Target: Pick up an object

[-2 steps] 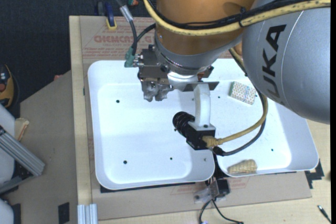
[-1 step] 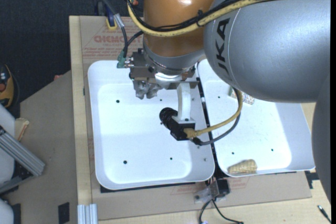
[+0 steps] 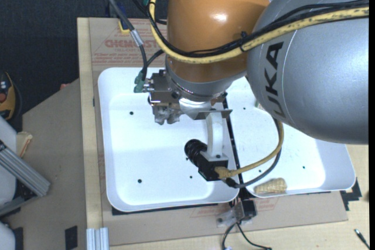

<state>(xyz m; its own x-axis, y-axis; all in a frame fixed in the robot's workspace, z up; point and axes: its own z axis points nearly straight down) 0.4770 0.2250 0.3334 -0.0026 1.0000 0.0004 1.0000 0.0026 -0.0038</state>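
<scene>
The grey arm (image 3: pixel 316 61) enters from the right of the frame and fills the upper centre. Its orange band (image 3: pixel 211 14) sits above the wrist. The gripper (image 3: pixel 166 114) points downward at centre frame, finger position indeterminate.

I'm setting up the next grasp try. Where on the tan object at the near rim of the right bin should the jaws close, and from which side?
Probably across the middle of the tan object, coming straight down. It lies flat and elongated along the right bin's near rim, so close across its narrow width. The rim sits right beside it, leaving little room on that side.
</scene>
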